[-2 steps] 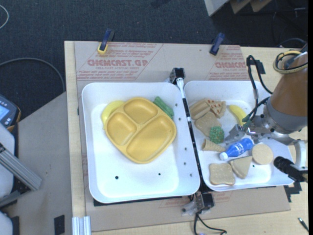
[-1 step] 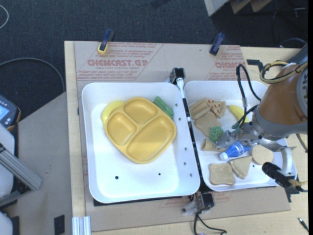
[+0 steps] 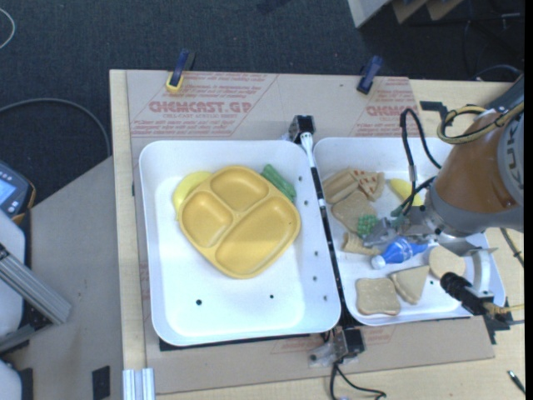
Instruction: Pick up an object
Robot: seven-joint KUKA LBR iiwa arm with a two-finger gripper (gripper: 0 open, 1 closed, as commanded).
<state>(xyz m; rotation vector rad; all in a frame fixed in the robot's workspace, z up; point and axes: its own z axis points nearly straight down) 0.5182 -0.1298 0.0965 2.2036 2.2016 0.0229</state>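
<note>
My gripper (image 3: 391, 233) hovers low in the right bin (image 3: 337, 152) beside a blue bottle (image 3: 401, 252); its grip I cannot tell. I should centre over the bottle before closing.

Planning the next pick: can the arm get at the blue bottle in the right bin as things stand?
Probably yes. The blue bottle lies uncovered on the right bin floor, just beside the gripper, with only flat toast pieces nearby.

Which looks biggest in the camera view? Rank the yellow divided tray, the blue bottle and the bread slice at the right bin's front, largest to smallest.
1. Yellow divided tray, by far the largest.
2. Bread slice.
3. Blue bottle, though the arm hides part of it, so its place below the bread is unsure.
</note>
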